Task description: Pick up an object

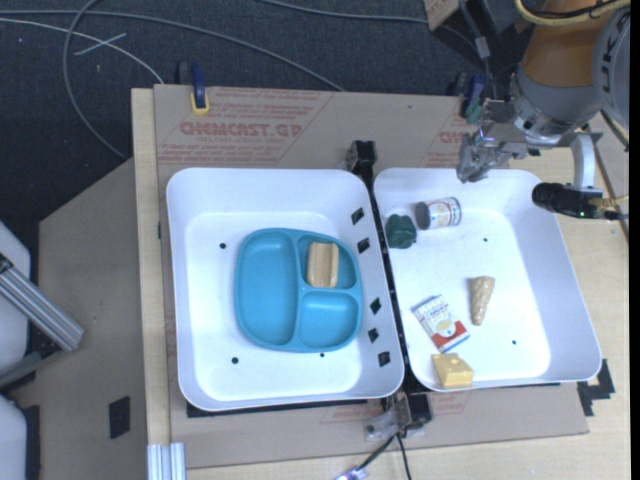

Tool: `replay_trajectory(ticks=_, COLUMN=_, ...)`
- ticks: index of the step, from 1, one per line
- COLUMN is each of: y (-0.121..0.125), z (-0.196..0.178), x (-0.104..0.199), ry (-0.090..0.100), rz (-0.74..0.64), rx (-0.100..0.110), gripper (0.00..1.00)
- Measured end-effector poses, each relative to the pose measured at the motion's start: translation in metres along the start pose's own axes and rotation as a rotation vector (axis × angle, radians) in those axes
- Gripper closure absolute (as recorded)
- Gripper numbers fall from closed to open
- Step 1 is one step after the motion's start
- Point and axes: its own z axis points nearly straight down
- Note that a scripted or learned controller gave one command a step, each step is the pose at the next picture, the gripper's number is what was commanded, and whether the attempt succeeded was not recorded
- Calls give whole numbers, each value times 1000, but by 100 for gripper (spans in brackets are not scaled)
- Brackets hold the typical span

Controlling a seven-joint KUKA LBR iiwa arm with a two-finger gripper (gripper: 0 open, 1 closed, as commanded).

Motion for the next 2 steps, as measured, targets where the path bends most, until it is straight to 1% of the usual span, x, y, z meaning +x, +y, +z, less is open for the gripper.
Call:
replay_trajectory(ticks=1, y=1, z=13, x=55, ry=2, rz=1, rx=6, gripper=100)
replay_trajectory(ticks=2, y=5, z=4, x=114, ry=2, rz=0, rx=1, gripper=100)
